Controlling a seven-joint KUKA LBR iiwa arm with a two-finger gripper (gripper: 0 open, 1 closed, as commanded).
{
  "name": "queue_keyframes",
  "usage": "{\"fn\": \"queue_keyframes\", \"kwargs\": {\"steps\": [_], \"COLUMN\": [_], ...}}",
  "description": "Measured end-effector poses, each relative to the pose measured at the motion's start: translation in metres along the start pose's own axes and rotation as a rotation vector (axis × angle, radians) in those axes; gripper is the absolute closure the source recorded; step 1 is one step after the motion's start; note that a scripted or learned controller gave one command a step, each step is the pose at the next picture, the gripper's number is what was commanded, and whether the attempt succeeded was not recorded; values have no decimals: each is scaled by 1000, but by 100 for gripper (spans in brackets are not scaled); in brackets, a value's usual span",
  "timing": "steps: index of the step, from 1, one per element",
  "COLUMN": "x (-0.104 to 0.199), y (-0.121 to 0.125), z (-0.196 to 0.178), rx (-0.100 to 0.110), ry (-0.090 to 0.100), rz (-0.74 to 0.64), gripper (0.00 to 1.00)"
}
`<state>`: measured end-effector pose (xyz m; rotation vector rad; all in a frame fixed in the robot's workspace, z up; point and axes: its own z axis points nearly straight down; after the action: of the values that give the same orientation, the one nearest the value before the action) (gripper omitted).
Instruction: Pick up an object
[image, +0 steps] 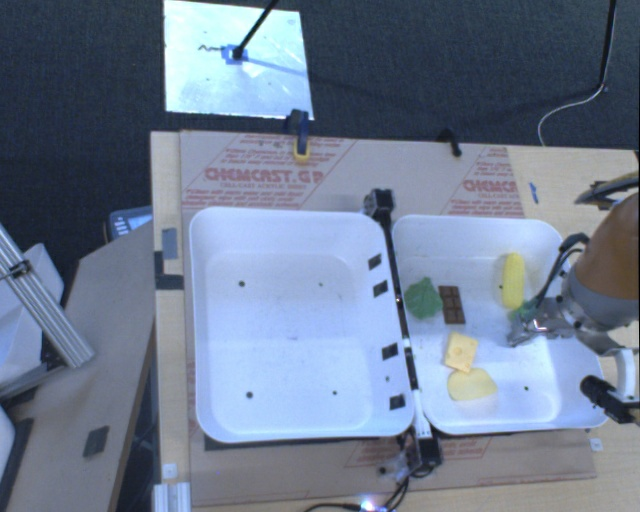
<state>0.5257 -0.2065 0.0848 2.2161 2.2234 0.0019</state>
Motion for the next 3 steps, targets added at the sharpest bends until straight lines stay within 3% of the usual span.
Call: {"fn": "queue_keyframes", "kwargs": {"steps": [1,3], "x": [0,-1], "y": [-40,-36], "z": [0,-21], "rx": [3,-5], "ry": [1,-2], "rz": [3,2], "gripper": [100,100]}}
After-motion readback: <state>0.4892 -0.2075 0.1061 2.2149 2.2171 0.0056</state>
